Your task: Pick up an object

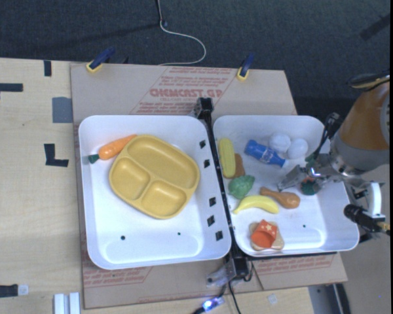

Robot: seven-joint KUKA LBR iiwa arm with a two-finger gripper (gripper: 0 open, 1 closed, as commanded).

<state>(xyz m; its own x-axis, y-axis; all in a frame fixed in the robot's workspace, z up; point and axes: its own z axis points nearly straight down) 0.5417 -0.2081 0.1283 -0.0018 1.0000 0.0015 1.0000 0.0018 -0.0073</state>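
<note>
My gripper [300,180] hangs low over the right side of the right bin [318,227], with the arm reaching in from the right. A small dark green object [309,189] lies right at its tip, and whether it is gripped cannot be made out. Just to the left lie a brown drumstick [281,197] and a yellow banana [255,205]. Further back are a blue bottle [262,153] and two white round pieces [287,144]. A corn cob [226,157], a green broccoli [242,186] and a red-orange toy [266,235] share this bin.
The left bin [150,244] holds a yellow divided plate [154,176] and an orange carrot [114,147] at its back left. Both bins rest on a cardboard sheet [183,90] held by clamps. A cable [183,31] trails behind them.
</note>
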